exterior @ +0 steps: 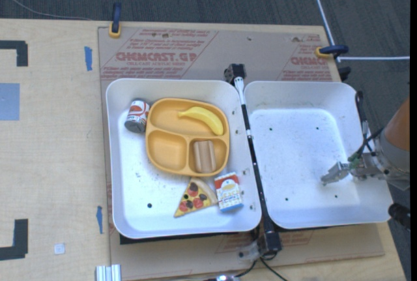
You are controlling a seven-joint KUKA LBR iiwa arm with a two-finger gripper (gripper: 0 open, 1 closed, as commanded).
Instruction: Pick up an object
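The gripper (333, 175) hangs low over the right bin (293, 143), fingers spread apart, nothing between them.

Yellow banana (202, 118) in orange-yellow divided plate (164, 148), red-and-white can (136, 115), red-spotted pizza slice (194, 197), red, white and blue carton (229, 192), white bins (124, 201), black-speckled right bin (293, 143).

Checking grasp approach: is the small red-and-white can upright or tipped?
Tipped. The small red-and-white can lies on its side in the left white bin, against the yellow divided plate.
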